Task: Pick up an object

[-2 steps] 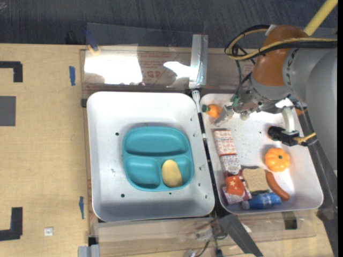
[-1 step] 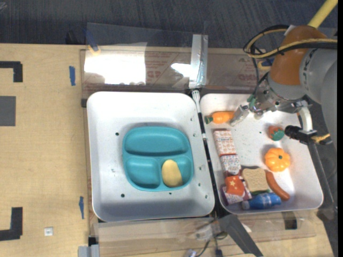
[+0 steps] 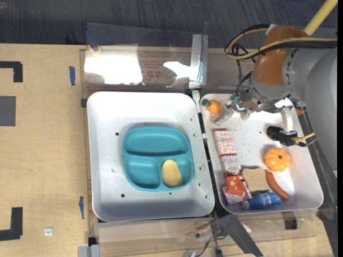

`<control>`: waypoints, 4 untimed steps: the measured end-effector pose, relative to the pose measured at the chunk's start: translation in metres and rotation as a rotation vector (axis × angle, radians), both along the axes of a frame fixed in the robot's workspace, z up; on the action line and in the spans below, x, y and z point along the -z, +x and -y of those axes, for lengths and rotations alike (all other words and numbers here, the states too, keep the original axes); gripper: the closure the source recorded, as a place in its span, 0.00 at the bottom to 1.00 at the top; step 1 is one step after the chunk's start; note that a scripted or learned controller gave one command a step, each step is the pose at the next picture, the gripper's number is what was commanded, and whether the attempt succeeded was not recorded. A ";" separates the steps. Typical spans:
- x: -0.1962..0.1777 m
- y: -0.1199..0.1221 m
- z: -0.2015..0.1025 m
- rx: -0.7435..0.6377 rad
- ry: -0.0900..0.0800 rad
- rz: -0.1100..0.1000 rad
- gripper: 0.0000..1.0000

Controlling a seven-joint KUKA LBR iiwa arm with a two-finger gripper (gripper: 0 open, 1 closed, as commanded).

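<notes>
End effector (image 3: 240, 107), its state impossible to tell, hung at the right bin's (image 3: 313, 194) far end beside a small orange fruit (image 3: 214, 107), the pumpkin (image 3: 277, 159) further off, so a closing grab risked knocking the round fruit aside.
</notes>
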State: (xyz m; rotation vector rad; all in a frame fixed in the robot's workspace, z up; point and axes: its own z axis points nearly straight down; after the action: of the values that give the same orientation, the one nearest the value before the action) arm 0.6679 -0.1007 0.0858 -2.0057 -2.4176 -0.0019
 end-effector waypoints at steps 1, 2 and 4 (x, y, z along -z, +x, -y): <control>0.000 -0.001 -0.001 0.065 -0.002 -0.003 0.00; 0.000 -0.002 -0.002 0.096 -0.001 -0.006 0.00; 0.000 -0.002 -0.001 0.121 -0.001 -0.008 0.00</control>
State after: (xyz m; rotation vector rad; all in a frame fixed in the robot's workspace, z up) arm 0.6659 -0.0997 0.0855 -2.1444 -2.2877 0.0072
